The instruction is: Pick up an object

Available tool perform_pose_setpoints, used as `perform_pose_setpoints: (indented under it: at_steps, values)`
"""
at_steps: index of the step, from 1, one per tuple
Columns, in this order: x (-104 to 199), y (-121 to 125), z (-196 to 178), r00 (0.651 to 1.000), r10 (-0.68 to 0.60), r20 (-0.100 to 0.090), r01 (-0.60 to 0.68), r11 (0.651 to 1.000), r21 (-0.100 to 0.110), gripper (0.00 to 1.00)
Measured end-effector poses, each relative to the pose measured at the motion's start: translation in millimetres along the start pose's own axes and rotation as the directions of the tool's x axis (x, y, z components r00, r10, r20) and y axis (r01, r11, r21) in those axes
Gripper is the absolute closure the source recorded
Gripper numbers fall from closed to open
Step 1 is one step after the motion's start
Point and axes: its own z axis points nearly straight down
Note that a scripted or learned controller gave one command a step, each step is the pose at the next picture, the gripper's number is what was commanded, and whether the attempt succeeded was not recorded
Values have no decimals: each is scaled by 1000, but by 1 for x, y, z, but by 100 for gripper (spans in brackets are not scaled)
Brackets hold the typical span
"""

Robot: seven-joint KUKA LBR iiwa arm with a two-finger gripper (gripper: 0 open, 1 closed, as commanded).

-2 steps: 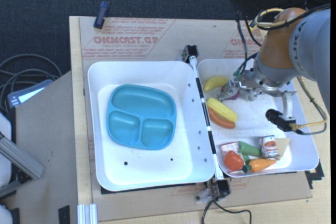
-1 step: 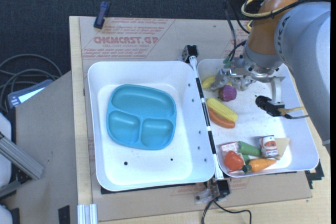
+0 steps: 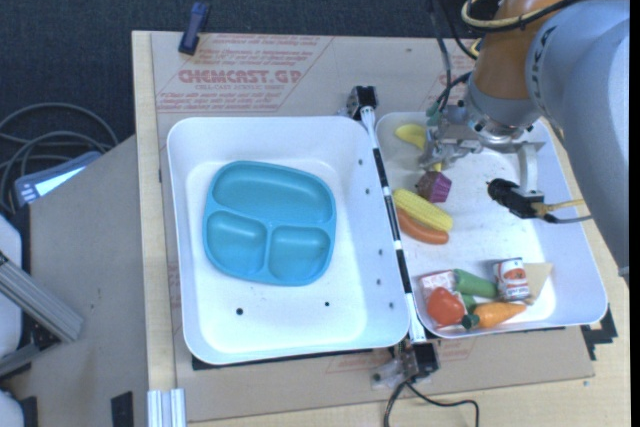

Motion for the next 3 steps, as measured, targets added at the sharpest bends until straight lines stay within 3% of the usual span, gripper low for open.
perform_pose_setpoints:
  at_steps: [1, 2, 3]
  values:
    - [62, -27, -92, 1000, -1, -2, 1, 1000, -16, 100]
    - [66, -92, -119, 1000, 1, -2, -1, 1000, -11, 100]
    - [66, -92, -119, 1000, 1, -2, -1, 1000, -11, 0]
